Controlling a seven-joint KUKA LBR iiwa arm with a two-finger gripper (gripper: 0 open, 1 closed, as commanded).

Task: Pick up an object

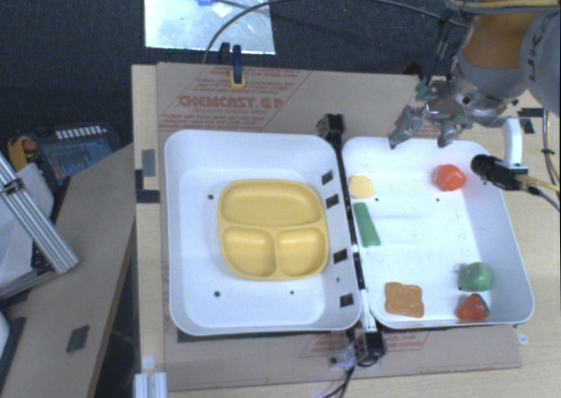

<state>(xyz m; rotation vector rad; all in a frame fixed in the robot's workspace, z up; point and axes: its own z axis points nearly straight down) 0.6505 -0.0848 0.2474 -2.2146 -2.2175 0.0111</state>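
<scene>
- Left bin (188,168) has a yellow divided tray (270,228) sitting pretty much dead center, three compartments, flat on the bin floor.
- Just over the divider, the right bin (517,273) starts with a small pale yellow round piece (360,186) near its left wall, and a green stick-shaped piece (366,223) right below it, lying lengthwise along that wall.
- Down at the near edge there's an orange-brown flat piece (404,299), looks like toast or a cracker.
- Up near the far edge, an orange-red round thing (450,177), on its own and well apart from the rest.
- Near right corner: a green rounded item (475,276) with a red one (472,307) just beside it, almost touching.
- The gripper (427,132) hangs over the far rim of the right bin, fingers spread apart with nothing between them. It's up and to the left of the orange-red thing, not touching it.
</scene>
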